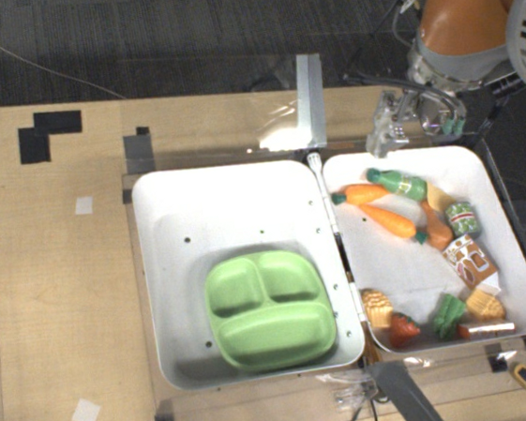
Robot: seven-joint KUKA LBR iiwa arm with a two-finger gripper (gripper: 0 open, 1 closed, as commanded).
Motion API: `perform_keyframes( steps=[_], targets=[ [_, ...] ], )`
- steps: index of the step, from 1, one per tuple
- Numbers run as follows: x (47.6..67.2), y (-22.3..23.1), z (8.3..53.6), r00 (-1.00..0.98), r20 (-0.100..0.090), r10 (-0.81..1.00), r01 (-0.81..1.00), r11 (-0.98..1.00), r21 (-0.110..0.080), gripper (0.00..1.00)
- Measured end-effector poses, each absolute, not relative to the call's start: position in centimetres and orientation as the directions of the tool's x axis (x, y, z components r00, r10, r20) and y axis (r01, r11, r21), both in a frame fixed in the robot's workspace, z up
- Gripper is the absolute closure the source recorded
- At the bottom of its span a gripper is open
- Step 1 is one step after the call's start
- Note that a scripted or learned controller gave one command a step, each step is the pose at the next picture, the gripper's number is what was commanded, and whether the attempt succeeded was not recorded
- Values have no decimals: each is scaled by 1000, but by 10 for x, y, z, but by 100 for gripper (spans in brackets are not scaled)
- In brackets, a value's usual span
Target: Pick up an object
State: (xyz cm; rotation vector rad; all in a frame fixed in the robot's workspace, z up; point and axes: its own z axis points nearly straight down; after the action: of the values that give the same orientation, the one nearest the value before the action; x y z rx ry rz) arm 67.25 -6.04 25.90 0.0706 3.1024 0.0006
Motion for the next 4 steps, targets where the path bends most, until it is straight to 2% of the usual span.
perform_keyframes(
  steps=[2,3,4],
  targets=[
    [677,-58,287,-997,-64,36,36,999,1,100],
    [627,-5,294,-973,-9,231,231,973,4,100],
    [629,-4,307,-974,-19,228,228,974,6,100]
  ],
)
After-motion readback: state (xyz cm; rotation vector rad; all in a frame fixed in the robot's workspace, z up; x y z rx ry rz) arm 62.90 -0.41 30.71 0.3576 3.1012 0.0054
